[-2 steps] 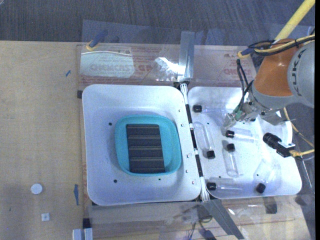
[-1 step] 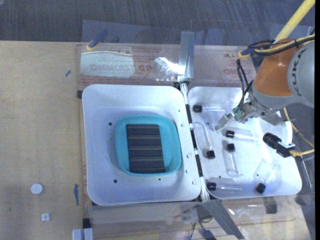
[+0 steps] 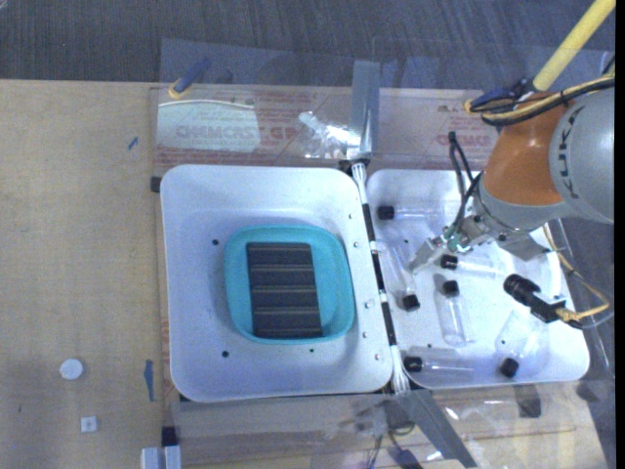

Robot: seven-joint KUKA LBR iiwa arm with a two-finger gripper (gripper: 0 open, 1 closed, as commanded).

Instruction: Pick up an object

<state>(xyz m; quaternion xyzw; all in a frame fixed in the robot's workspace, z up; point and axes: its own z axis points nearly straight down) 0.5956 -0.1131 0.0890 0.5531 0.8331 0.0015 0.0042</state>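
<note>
Nearby, scattered vials [image 3: 452, 316] around jaws [image 3: 448, 249]

The arm [image 3: 562, 159] runs off the right edge — small clear vials [image 3: 452, 316] perhaps, hard to resolve.
</note>
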